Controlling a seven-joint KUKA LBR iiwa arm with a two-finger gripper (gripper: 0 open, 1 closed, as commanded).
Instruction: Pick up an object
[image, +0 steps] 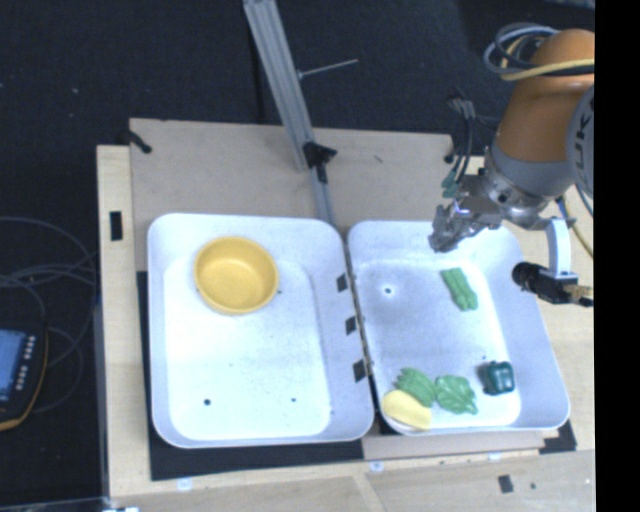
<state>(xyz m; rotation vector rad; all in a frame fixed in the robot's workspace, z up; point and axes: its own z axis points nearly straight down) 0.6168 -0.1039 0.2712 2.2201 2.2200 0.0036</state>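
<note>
Hovering jaws (445, 238) over right bin (530, 330), near green pod (459, 288)

Right bin (530, 330): long green piece (459, 288) lies flat in the upper middle; two leafy green pieces (415, 384) (455, 393) side by side at the near edge; yellow piece (405, 408) touching the first; dark teal block (496, 377) near corner; left bin (250, 400): yellow bowl (236, 274) upright, far-left area.
</note>
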